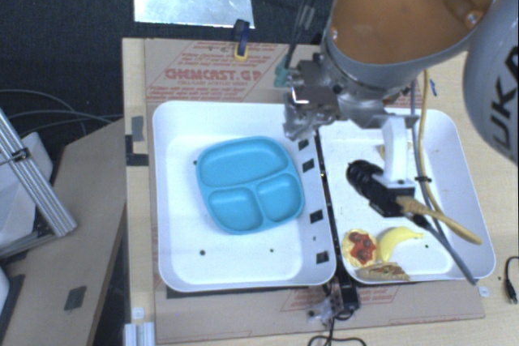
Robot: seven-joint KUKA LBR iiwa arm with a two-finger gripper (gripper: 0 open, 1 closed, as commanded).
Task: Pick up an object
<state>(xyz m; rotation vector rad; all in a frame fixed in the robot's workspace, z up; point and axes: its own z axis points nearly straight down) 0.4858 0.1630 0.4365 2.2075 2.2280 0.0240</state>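
A blue divided plate lies in the middle of the left bin. In the right bin, near its front edge, lie a yellow banana, a round red and yellow food toy and a flat brown piece. My gripper hangs over the far end of the divider between the two bins, just beyond the plate's far right corner. Nothing shows in its grasp. The arm's large orange and grey body hides the far part of the right bin.
A cardboard sheet lies under the bins at the back, with a yellow and blue clip on it. An aluminium frame stands at the far left.
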